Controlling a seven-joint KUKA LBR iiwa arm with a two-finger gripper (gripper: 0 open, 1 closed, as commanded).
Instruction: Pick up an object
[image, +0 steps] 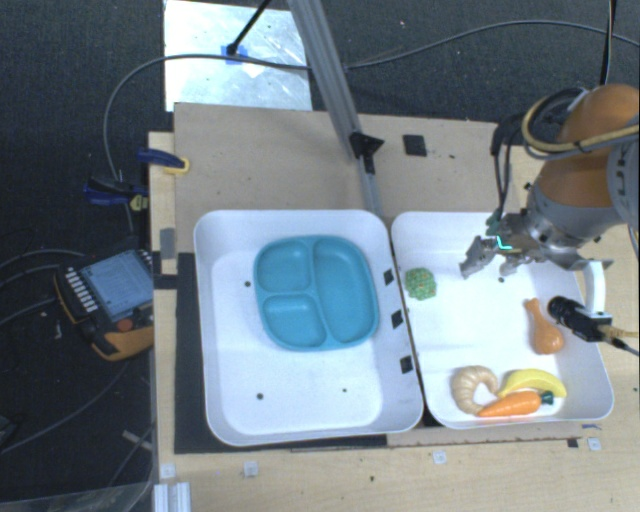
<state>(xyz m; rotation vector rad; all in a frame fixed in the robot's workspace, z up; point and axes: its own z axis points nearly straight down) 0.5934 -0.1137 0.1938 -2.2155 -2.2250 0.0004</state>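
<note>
Grey arm's pincer (490, 262): fingers spread wide, holding nothing, above right white bin (460, 340).
Green broccoli floret (420, 284): beside it, apart.

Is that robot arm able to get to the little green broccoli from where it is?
Probably yes. The broccoli lies alone by the left wall of the right bin, and the gripper hovers in that same bin with bare floor between them.

gripper (492, 262) over right bin (445, 330), near broccoli (420, 284)

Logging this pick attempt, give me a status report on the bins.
Gripper open over right bin, holding nothing. Broccoli nearest, untouched. Chicken leg, croissant, banana, carrot farther off. Nothing obstructing.
</note>
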